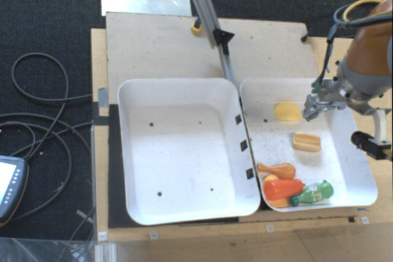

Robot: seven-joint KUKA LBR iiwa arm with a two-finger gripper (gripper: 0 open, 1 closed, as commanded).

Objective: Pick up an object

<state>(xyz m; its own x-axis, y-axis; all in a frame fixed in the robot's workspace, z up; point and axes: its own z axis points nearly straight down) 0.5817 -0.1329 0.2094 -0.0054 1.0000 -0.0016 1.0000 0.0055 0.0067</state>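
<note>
Two white bins sit side by side on my desk (184, 46). Over the right bin (350, 150) I see the gripper (310, 110) just beside a yellow lemon (287, 111); whether its jaws are apart I cannot tell. Near it lies a bread roll (306, 142).

The scene was evenly and brightly lit from above, with no hard shadows. The two white bins (184, 150) came out nearly overexposed, their floors washed pale and their rims barely distinct. Soft, faint shading lay under the small items in the right bin. The table (159, 46) looked flat and matte, without glare. The dark carpet (49, 9) around it stayed underexposed. The picture was slightly soft and low in resolution; the arm (368, 52) at the right edge looked a little blurred.
</note>
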